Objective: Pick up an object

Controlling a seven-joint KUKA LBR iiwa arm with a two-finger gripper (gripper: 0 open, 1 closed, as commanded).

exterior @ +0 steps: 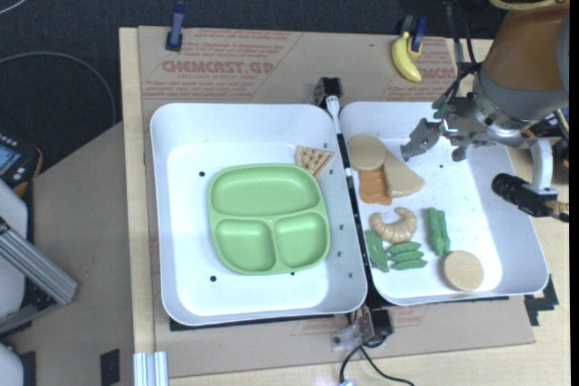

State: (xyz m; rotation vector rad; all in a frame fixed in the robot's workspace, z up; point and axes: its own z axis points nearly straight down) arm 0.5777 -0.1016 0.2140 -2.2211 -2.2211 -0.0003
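Camera view: you've got two white bins side by side on the bench w/ the arm (529, 32) coming in from the right, over the right bin's (507, 194) far end. Gripper (441, 138) hangs above the bin floor near the back, fingers spread apart w/ nothing between them; one fingertip (418, 143) sits just right of the food pile, the other closer to the wrist.

Right bin contents, back to front: a tan round flat piece (365, 150) against the left wall, a pale wedge-shaped slice (403, 179) touching it on the right, an orange-brown block (373, 186) just below and partly under those two. Below that a curled shrimp-like piece (394, 223), then green pea pods (396, 256) beside it near the left wall, a green bean-like piece (437, 230) upright to the right, and a tan round cookie-like disc (462, 270) near the front edge. All of these lie on the bin floor, none lifted.

Left bin (176, 221) holds a green divided plate (269, 218), three compartments, lying flat in the middle. A waffle-pattern wedge (313, 161) sits at the plate's back-right corner, close to the divider btwn the bins.

Outside the bins you can see a yellow banana (406, 59) on the cardboard (226, 63) behind the right bin.
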